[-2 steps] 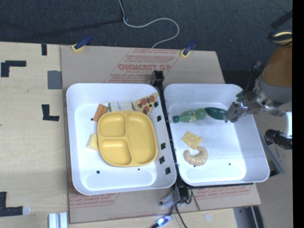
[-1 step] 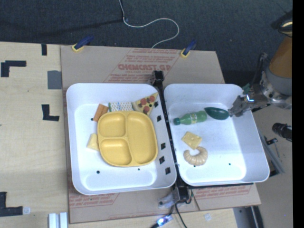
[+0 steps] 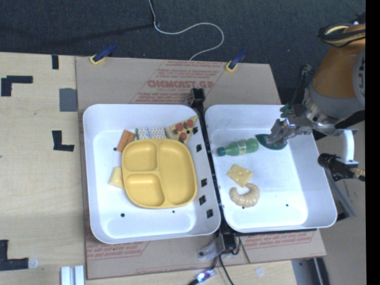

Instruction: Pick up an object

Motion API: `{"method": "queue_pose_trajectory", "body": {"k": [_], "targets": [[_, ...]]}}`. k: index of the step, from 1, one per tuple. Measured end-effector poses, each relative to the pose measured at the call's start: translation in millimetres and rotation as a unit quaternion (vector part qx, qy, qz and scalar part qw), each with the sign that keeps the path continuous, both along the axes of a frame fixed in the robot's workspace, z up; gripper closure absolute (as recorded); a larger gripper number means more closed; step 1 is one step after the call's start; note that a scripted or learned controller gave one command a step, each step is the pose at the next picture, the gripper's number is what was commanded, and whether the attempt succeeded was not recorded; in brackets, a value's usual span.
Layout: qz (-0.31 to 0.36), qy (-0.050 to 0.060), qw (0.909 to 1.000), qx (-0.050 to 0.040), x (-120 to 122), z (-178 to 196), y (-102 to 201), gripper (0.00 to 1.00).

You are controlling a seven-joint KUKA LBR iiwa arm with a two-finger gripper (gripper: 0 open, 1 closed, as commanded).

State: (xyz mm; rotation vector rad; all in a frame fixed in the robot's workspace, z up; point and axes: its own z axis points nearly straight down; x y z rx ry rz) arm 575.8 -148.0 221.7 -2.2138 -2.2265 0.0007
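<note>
My tool (image 3: 278, 134) hangs low over the right bin (image 3: 309, 183) near its far right side, beside a dark green piece (image 3: 265, 141) at the cap end of the green bottle (image 3: 238, 148); I cannot tell its state. A cheese wedge (image 3: 240, 174) and a croissant (image 3: 245, 195) lie nearer the front. The left bin (image 3: 98, 159) holds a yellow divided plate (image 3: 159, 173).

Red print runs across the cardboard sheet (image 3: 178, 79) under the two bins, upside down from this camera. The large line looks like a brand name, perhaps "CHEMCAST", though the letters are too soft to be sure. The smaller red lines near it cannot be read.
</note>
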Motion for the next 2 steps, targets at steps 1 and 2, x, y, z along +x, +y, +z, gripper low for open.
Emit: {"method": "queue_pose_trajectory", "body": {"k": [1, 2], "targets": [[0.000, 0.000, 1.0000, -0.0002, 10.2, -4.9, 43.8, 1.00], [0.001, -0.001, 1.0000, 0.0004, 24.5, 6.1, 99.1, 1.00]]}}
